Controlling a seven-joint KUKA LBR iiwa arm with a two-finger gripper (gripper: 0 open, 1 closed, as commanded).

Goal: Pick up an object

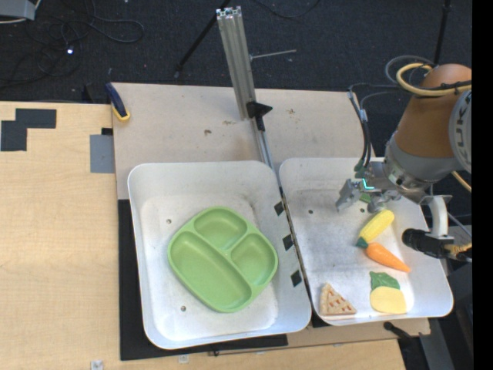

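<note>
claw point(360, 198): over the right bin point(323, 237), upper middle, fingers spread wide, nothing between them
arm point(428, 133): reaches in from the right, orange band above the wrist
corn point(376, 227): yellow toy cob, in the right bin just below and right of the claw, close but not touching it
carrot point(387, 257): orange, just below the corn, nearly touching it, further from the claw
lemon piece point(387, 297): yellow with a green top, near the right bin's lower right corner, well apart from the claw
waffle wedge point(336, 301): triangular, tan, at the right bin's lower edge, left of the lemon piece
left bin point(154, 199): holds 1 green tray point(223, 259) with 3 compartments, lying flat
counter point(177, 122): carries both bins side by side; a metal post point(238, 60) stands behind them
</note>
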